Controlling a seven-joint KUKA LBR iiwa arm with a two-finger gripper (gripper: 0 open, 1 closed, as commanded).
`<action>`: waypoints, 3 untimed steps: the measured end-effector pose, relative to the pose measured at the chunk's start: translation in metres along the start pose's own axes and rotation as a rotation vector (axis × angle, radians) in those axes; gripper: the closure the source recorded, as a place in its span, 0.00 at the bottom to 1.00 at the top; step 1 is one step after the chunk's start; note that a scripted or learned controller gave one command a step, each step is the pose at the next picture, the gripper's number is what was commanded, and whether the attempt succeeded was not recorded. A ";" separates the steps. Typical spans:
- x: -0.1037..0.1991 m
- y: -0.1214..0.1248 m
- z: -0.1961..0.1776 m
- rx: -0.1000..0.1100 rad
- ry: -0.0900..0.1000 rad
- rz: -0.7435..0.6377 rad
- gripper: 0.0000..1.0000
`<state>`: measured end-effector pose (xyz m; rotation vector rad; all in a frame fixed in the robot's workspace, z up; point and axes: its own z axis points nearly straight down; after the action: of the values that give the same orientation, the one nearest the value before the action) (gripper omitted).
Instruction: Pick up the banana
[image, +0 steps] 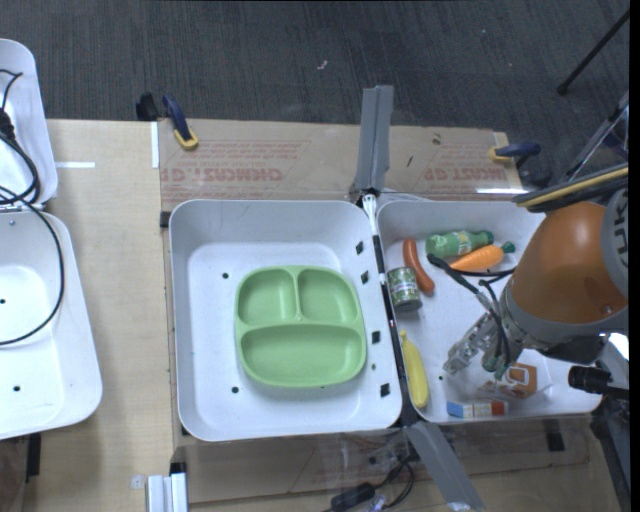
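In the camera view, two white bins sit side by side on the desk (110, 160). The left bin (200, 330) has a green plate (300, 327) with three parts in its middle. The banana (414, 372) lies in the right bin (445, 215), pressed along the wall next to the left bin, so it is hard to get around. Above the banana stands a small can (404, 288), then a red sausage (418, 266), a green bottle (458, 243) and a carrot (476, 259). The grey arm (565, 275) with its orange band bends down over the right side of this bin. The gripper (485, 350) points down, well to the right of the banana and not touching it, just above a small box (520, 378). I cannot tell if the gripper is apart or together. It holds nothing I can see, so I think the banana is not picked up yet.
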<state>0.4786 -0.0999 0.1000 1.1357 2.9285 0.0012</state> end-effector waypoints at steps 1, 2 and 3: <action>0.000 0.000 0.000 0.000 0.000 0.000 0.00; 0.000 0.000 0.000 0.000 0.000 -0.001 0.00; 0.005 0.003 0.009 0.002 0.002 -0.097 0.00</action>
<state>0.4772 -0.0947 0.0912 0.9934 2.9819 -0.0002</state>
